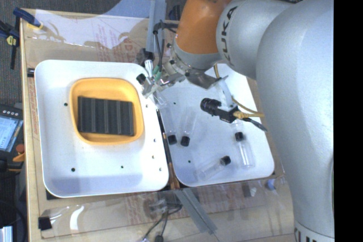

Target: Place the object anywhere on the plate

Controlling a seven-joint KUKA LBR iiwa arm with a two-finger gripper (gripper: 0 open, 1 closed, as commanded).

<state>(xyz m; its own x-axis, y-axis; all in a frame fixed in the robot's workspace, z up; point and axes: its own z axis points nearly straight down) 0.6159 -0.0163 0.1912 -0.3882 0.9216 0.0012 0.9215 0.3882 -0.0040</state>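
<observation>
The arm [266, 37] comes in from the right, grey w/ the orange band above the wrist, and covers the top of the right bin [258, 170]; the gripper [152, 81] sits at the seam between the two bins, near the upper right corner of the left bin [51, 122]; it's small and cluttered w/ metal parts there, so can't tell whether it's parted or clenched, nor whether anything is caught in it; the plate [106, 110], a yellow rounded-square one w/ a dark ribbed centre, lies in the left bin, just left of and slightly below the gripper, close but apart; the task's things look to be clear vials w/ black caps, all in the right bin: one vial [214, 166] lies tilted near the bin's lower edge, another vial [243, 150] stands roughly lengthwise near the right side, a third vial [187, 124] lies nearer the middle, below and right of the gripper; two loose black caps [177, 139] sit beside the seam, below the gripper; a black connector w/ a yellow cable [221, 109] hangs off the arm over the right bin; both bins rest on the table [113, 215], a wood-coloured top w/ paper sheets at the back.
</observation>
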